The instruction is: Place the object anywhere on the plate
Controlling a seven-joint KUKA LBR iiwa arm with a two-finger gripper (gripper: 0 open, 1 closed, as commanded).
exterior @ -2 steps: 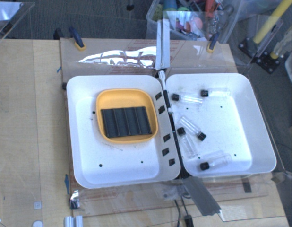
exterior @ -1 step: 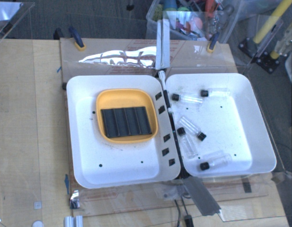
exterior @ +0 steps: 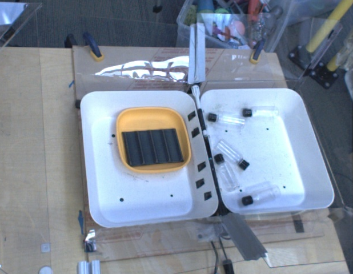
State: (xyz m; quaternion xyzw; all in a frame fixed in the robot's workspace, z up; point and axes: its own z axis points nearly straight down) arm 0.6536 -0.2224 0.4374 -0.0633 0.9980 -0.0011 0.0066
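Lying in the left bin [exterior: 102, 201], the yellow plate [exterior: 152, 119] carries a black ribbed block [exterior: 152, 146] in its middle, with free white floor toward the bin's near edge. In the right bin [exterior: 313, 153], several clear tubes [exterior: 228, 153] with black caps lie scattered, mostly near the divider.

Two bins sit side by side on the table [exterior: 28, 153], their inner rims touching along the middle. The left bin [exterior: 102, 201] holds a plate [exterior: 124, 124] toward its rear half, and a ridged block [exterior: 153, 147] lies on the plate. In the right bin [exterior: 313, 170] several vials lie scattered: one [exterior: 225, 119] near the rear left, another [exterior: 261, 112] just beside it to the right, two [exterior: 228, 151] [exterior: 225, 173] near the inner rim, and one [exterior: 259, 194] at the front
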